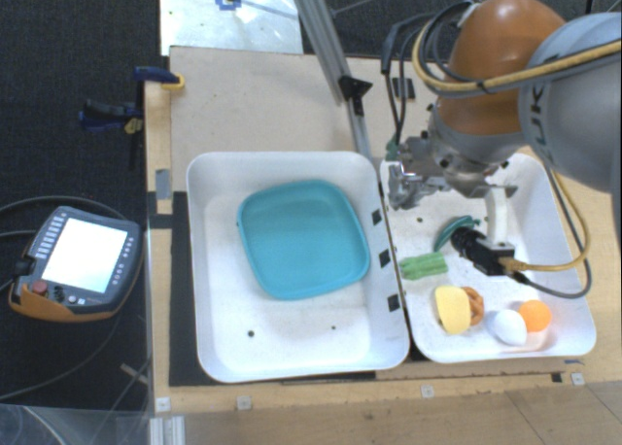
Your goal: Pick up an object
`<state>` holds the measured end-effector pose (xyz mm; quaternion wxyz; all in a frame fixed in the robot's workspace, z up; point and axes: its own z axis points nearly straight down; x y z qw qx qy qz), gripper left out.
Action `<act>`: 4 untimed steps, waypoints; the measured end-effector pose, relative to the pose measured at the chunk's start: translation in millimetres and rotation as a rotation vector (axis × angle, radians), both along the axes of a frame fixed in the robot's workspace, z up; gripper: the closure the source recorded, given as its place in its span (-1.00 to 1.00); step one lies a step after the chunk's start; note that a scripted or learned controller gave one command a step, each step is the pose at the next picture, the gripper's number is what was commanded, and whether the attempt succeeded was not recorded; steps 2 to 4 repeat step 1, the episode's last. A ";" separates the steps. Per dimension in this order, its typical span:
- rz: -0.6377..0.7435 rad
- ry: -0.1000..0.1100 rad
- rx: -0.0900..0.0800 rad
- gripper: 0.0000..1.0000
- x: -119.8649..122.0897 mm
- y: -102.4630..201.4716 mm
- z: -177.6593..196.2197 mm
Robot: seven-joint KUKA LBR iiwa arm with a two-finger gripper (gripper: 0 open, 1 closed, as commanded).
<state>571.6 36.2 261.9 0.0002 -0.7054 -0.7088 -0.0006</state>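
Hovering the grey two-finger gripper (401,187) over the far left corner of the right shallow white bin (466,346), grip width being impossible to tell from here. Judging the flat green rectangular block (424,265) the nearest pick, lying just nearward of the gripper, long axis running roughly across the bin. Leaving the yellow block (450,309), white egg (508,326) and orange ball (535,315) sitting farther off.

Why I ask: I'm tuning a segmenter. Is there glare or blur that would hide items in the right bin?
Camera view: no real blur, right bin evenly lit, though the white egg barely contrasts with it. Camera view: the pendant screen is blown out white and a floor patch glares, both outside the bins.
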 end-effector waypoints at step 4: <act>0.000 0.000 0.000 1.00 -30.4 43.2 -3.3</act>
